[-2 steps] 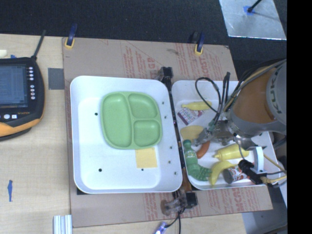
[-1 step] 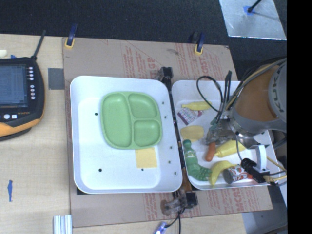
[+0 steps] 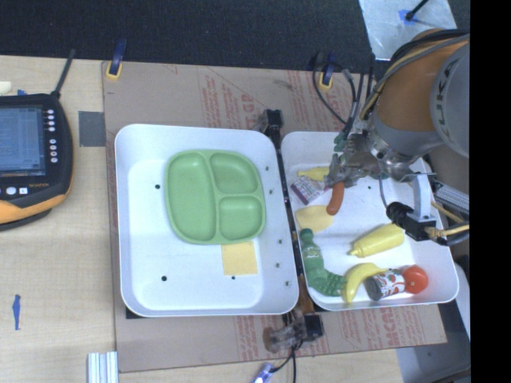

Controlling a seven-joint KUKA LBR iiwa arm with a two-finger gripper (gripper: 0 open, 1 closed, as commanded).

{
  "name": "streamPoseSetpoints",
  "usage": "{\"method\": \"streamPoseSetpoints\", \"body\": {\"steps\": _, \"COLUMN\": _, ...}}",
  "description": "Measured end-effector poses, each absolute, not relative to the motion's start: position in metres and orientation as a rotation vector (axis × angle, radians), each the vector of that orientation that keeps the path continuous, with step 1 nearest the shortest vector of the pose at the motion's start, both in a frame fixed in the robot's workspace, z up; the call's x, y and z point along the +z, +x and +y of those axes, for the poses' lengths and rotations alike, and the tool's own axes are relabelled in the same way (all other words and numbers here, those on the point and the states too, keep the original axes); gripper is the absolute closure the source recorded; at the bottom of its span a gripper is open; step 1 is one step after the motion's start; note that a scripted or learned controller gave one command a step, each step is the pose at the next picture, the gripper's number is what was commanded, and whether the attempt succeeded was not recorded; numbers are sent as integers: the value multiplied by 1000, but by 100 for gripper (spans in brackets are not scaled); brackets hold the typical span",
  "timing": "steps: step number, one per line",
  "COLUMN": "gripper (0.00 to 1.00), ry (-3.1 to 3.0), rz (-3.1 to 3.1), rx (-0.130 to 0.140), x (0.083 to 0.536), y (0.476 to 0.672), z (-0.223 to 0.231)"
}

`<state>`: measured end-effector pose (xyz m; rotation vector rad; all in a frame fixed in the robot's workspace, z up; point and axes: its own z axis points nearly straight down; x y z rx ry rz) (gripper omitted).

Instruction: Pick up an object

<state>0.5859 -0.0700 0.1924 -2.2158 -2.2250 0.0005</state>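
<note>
My gripper point(image 3: 337, 179) hangs over the back left part of the right bin point(image 3: 447, 294). A red sausage point(image 3: 334, 200) stands nearly upright with its top end between the fingers, and the gripper is shut on it. The sausage's lower end hangs just above a pale yellow slice point(image 3: 313, 219). In the same bin lie a yellow squeeze bottle point(image 3: 375, 240), a banana point(image 3: 358, 281), a green bottle point(image 3: 314, 265), a small can point(image 3: 385, 286) and a red tomato point(image 3: 415, 278).
The left bin point(image 3: 140, 238) holds a green divided plate point(image 3: 215, 195) and a yellow square slice point(image 3: 239, 258). A purple wrapper point(image 3: 306, 188) and a yellow piece point(image 3: 316, 173) lie left of the gripper. A control pendant point(image 3: 24, 159) rests on the bench's far left.
</note>
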Motion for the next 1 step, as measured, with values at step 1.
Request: {"method": "streamPoseSetpoints", "body": {"steps": 1, "gripper": 100, "ry": -2212, "rz": -2226, "rx": 4, "x": 224, "y": 535, "z": 9}}
